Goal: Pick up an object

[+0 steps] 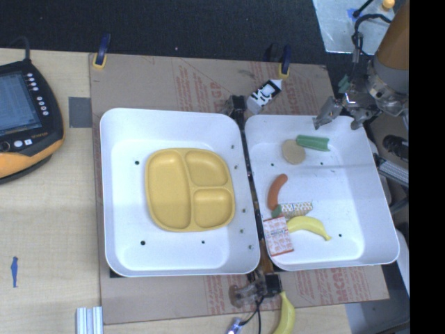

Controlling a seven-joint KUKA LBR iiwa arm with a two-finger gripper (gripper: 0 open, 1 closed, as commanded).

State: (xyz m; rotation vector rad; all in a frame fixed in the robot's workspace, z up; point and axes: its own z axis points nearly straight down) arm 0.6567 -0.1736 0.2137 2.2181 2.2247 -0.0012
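Observation:
My gripper [341,119] hangs over the far edge of the right bin [361,207], its two fingers spread open with nothing between them. Just below and left of it lie a green stick-shaped piece [312,142] and a tan round disc [293,152]. Further toward the front lie a red-orange sausage [277,189], a small patterned wrapper [295,208], a yellow banana [309,227] and a red-and-white packet [278,236] at the bin's front left rim.
The left bin [118,186] holds a yellow divided plate [189,188]. A black-and-white clip [263,94] lies behind the bins. A teach pendant [24,120] rests at the far left. Another yellow banana [285,313] lies at the front edge.

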